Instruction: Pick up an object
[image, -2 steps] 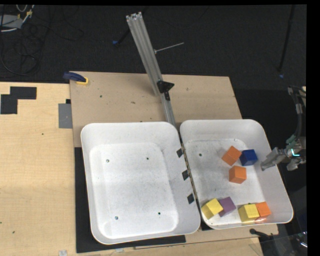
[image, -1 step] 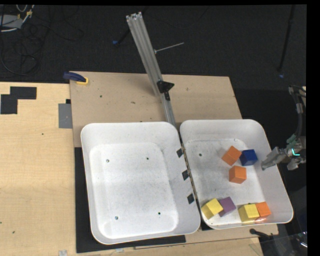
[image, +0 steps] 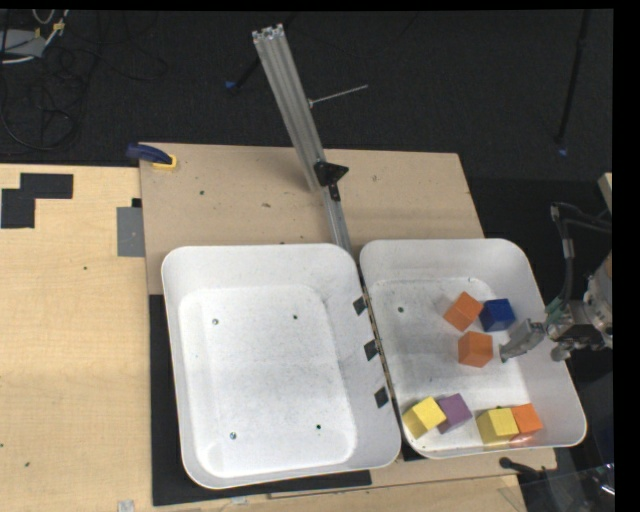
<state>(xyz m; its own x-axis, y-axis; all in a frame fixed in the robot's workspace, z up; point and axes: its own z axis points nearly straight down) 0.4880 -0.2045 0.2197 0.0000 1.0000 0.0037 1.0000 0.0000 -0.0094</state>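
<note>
Your end effector (image: 535, 338) sits low over the right bin's (image: 520, 255) right side, just beside 1 orange cube (image: 476, 349); whether it's open, you cannot tell. It holds nothing visible.

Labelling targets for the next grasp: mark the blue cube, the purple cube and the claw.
blue cube (image: 497, 314), camera view, on its top face.
purple cube (image: 455, 409), camera view, on its top face.
claw (image: 523, 338), camera view, midway between its fingertips, in the right bin.
</note>
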